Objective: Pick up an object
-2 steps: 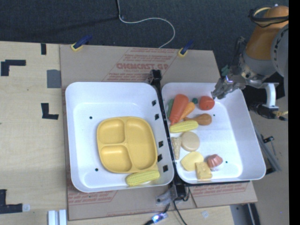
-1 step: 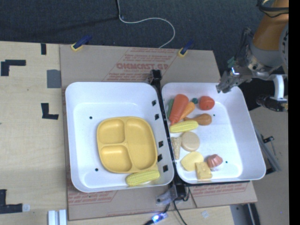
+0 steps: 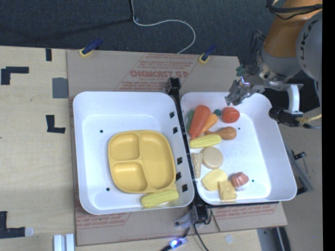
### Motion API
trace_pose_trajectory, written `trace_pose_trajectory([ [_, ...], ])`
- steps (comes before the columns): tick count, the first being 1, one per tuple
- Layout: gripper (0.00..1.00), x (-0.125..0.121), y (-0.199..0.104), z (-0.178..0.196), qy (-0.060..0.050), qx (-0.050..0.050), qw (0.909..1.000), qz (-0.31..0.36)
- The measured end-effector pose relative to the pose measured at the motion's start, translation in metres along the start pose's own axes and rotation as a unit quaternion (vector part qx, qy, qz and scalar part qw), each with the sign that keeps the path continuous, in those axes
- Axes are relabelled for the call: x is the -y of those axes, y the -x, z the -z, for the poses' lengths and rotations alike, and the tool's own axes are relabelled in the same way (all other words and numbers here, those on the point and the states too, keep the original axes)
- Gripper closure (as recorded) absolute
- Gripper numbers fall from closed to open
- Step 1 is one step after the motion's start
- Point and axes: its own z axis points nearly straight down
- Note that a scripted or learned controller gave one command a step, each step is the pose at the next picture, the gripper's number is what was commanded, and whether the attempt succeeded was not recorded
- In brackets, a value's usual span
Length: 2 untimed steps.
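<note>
A small red tomato point(image 3: 231, 114) lies at about one o'clock in the right white bin point(image 3: 272, 156), the nearest toy to the gripper point(image 3: 236, 95), which hangs just above and beside it near the bin's far rim; nothing shows between its fingers, and whether they are open or closed cannot be told from here. Just at nine o'clock from the tomato sit two orange carrots point(image 3: 200, 120), and below them a brown piece point(image 3: 227, 134), a yellow corn cob point(image 3: 205, 140), a pale round slice point(image 3: 212, 158), a yellow lump point(image 3: 213, 180), a cheese-like wedge point(image 3: 227, 191) and a small reddish piece point(image 3: 239, 179), all crowded toward the bin's left half. The right half of that bin's floor is bare white. The left white bin point(image 3: 89, 140), touching it along a shared edge, holds a yellow divided plate point(image 3: 141, 160) in its middle and a second corn cob point(image 3: 159, 197) at six o'clock against the near rim. Both bins rest on a brown cardboard sheet point(image 3: 104, 69) over a light wooden bench point(image 3: 31, 150) marked with dark tape. Beyond, at twelve o'clock, a dark carpeted floor point(image 3: 63, 9) carries a thin white cable point(image 3: 167, 25). The grey and orange arm point(image 3: 288, 30) fills the upper right.
</note>
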Motion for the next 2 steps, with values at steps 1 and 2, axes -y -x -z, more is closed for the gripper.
trace_pose_trajectory([
  [1, 1.00, 0.016, -0.042, -0.006, -0.001, 0.000, 1.0000, -0.001],
  [2, 1.00, 0.022, -0.096, -0.001, 0.000, 0.000, 1.0000, 0.001],
])
